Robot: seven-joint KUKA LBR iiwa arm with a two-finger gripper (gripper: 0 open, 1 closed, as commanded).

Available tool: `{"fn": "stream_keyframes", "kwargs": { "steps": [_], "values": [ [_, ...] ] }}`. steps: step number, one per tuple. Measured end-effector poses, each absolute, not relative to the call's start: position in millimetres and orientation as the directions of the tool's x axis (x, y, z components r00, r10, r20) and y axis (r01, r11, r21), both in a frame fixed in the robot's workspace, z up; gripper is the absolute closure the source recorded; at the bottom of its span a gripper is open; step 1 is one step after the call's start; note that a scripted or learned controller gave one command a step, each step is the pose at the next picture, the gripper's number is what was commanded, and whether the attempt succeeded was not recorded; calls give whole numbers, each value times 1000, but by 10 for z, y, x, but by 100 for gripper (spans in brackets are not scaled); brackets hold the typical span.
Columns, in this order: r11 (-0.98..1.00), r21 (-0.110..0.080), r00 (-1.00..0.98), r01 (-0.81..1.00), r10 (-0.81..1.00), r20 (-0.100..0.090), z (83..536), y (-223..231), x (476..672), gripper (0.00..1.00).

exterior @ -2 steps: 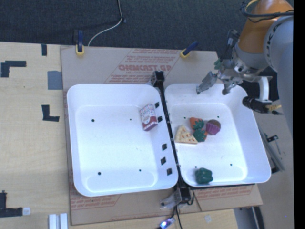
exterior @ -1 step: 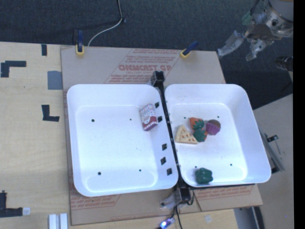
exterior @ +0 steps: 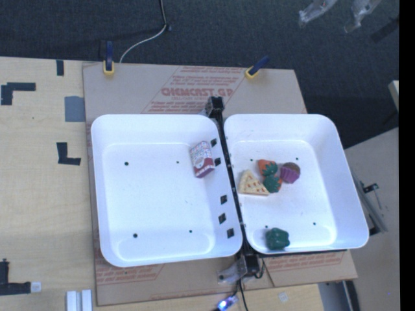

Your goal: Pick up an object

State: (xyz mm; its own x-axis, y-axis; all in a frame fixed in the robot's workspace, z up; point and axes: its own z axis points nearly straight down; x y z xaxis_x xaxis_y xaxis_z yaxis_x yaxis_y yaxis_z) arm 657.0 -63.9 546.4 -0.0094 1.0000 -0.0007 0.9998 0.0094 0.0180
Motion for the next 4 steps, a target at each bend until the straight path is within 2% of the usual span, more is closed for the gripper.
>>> {"fn": "stream_keyframes", "kwargs": {
  "steps": [1,2,3,4],
  "values": [
    [2,-1,-2,1000,1000,-3,5447,-685,6577,100],
    [2,0,-2,1000,1000,-4,5548,-683,6580,100],
    [6,-16,-6,1000,1000,1,4022,-7,6677,100],
    [18,14,-18,1000,1000,6,5407,1354,6315,100]
  ]
}}
